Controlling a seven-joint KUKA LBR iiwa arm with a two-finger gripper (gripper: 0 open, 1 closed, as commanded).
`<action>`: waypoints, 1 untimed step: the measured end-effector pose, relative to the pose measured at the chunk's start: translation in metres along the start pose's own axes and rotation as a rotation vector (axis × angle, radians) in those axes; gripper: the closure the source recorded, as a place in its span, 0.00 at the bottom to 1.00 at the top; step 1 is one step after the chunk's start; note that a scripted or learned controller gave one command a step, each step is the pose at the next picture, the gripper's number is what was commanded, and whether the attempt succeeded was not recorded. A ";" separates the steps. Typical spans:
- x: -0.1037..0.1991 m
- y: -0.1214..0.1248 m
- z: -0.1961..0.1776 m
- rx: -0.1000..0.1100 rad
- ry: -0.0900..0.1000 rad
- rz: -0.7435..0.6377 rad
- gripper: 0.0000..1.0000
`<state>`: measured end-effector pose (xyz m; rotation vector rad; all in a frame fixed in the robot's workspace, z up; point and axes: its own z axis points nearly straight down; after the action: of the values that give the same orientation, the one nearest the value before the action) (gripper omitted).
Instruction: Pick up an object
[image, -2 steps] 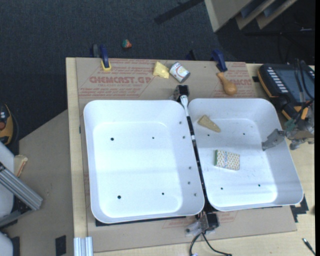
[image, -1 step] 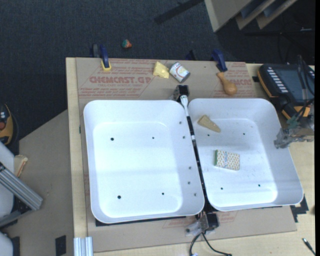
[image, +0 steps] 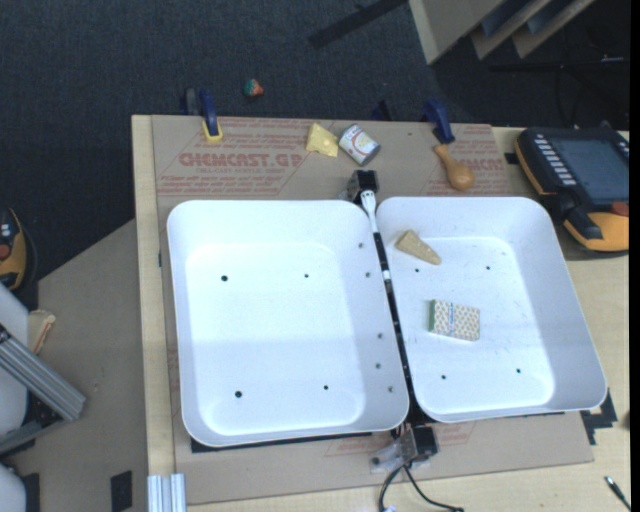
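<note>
In the right bin (image: 560, 300) we see two candidates: a flat rectangular pad (image: 455, 320) with a green edge and pale speckled face lying near the middle, and a tan wedge (image: 417, 247) near the bin's upper left corner, close to the rim shared with the left bin (image: 190, 300). We cannot tell the gripper's state, nor place either thing relative to it. Both pieces lie well apart, the pad with bare white floor on every side.
</note>
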<state>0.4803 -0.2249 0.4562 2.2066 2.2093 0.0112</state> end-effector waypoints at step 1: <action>0.115 -0.002 0.079 0.026 0.014 -0.011 1.00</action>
<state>0.4796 -0.1108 0.3765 2.2144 2.2416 -0.0030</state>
